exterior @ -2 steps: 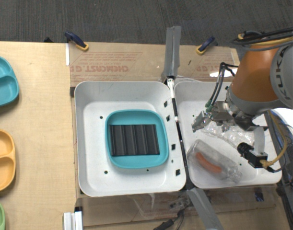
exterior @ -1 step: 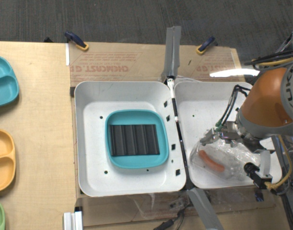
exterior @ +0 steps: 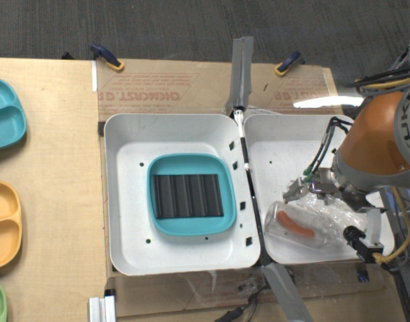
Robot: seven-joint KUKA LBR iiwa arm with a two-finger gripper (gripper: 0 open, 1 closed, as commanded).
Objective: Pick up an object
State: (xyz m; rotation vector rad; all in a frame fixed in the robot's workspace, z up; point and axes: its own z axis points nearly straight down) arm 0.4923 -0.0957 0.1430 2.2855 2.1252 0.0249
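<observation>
Plastic cup [exterior: 304,224], clear with a red-orange piece inside, lies on its side in the right bin [exterior: 278,153], close to that bin's front wall and just under the claw [exterior: 311,188], whose fingers cannot be made out as released or clenched. Open white floor fills the right bin's back half, while the arm [exterior: 379,139] crowds its right side. Left bin [exterior: 124,180] holds a teal tray [exterior: 191,194] with a dark ribbed insert at its centre, and teal, yellow and green plates [exterior: 3,123] sit at the tabletop [exterior: 50,180] left edge.
</observation>
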